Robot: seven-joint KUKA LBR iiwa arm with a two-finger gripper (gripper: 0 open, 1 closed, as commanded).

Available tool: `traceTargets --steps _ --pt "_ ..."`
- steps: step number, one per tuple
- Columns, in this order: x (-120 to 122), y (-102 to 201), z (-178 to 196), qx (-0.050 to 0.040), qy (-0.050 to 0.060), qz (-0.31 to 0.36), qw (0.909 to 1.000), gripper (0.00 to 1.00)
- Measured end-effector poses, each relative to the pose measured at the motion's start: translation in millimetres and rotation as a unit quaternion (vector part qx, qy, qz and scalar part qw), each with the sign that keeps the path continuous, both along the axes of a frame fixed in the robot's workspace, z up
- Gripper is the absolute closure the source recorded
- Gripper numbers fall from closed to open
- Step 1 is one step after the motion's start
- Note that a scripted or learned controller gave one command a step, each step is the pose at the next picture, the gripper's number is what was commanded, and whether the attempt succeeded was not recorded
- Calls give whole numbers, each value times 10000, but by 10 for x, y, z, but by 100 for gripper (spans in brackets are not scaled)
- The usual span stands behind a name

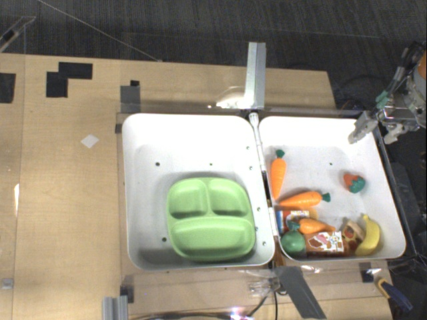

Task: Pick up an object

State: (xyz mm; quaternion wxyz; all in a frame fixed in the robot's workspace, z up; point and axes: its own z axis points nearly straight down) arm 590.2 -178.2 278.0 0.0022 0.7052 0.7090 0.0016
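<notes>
The right bin (327,145) holds toy food. An orange carrot (277,172) stands on end near the divider, and a second carrot (303,199) lies across below it. A red strawberry with a green cap (354,183) sits alone toward the right wall. At the front lie a yellow banana (369,235), a juice carton (327,243), a green ball-like fruit (291,243) and a small orange piece (312,227). My gripper (373,133) hangs over the bin's far right corner, open, with nothing between its fingers (359,131).
A green divided plate (210,217) lies in the left bin (153,145). A metal post (256,75) rises behind the divider between the bins. The wooden bench (60,199) spreads to the left.
</notes>
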Motion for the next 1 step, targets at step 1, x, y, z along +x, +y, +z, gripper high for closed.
traceTargets --steps 1 --pt "-195 -93 -1420 -3 2 349 9994 0"
